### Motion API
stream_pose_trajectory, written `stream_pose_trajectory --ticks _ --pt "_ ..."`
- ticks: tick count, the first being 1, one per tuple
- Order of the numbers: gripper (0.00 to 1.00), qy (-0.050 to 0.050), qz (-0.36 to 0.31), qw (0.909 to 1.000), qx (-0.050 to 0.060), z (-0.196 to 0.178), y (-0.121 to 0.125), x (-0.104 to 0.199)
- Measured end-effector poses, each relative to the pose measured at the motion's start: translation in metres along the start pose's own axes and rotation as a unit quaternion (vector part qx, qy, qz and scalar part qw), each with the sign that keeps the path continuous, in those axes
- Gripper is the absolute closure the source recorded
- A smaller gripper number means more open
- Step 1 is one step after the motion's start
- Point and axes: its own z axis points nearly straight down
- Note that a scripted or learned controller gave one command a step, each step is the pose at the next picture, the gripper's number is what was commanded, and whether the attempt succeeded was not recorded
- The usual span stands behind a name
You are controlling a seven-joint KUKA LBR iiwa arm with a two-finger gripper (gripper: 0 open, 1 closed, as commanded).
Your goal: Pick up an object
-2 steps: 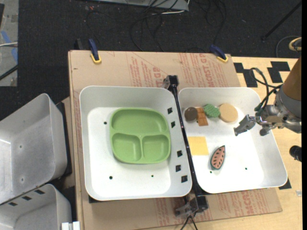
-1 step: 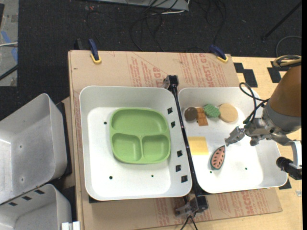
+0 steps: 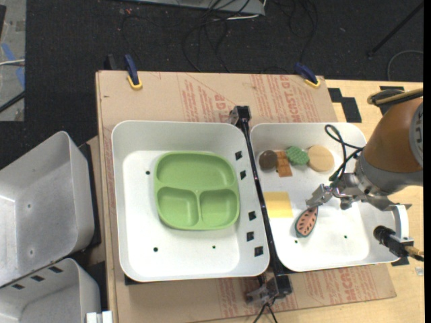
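Observation:
My gripper hangs over the middle of the right bin, with the arm reaching in from the right. Just below and left of its tip lies a pink oval piece with dark specks; the tip looks close to the piece's upper end, but I cannot tell if they touch. A yellow square lies to the left of it. Along the bin's far side sit a brown round piece, an orange-brown piece, a green piece and a tan round piece.
The left bin holds a green divided plate. A black divider runs between the two bins. A black cable loops above the gripper. Grey tubs stand off the bench at the left.

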Motion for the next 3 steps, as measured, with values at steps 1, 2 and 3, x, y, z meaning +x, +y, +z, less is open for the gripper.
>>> stream_pose_trajectory --ticks 1,2,3 --pt "0.0 0.0 0.0 1.0 -0.001 0.015 0.0 0.001" --pt "1.0 -0.001 0.0 1.0 -0.003 0.004 0.001 0.001" --pt "1.0 -0.002 -0.002 1.0 -0.006 -0.054 0.006 -0.008"
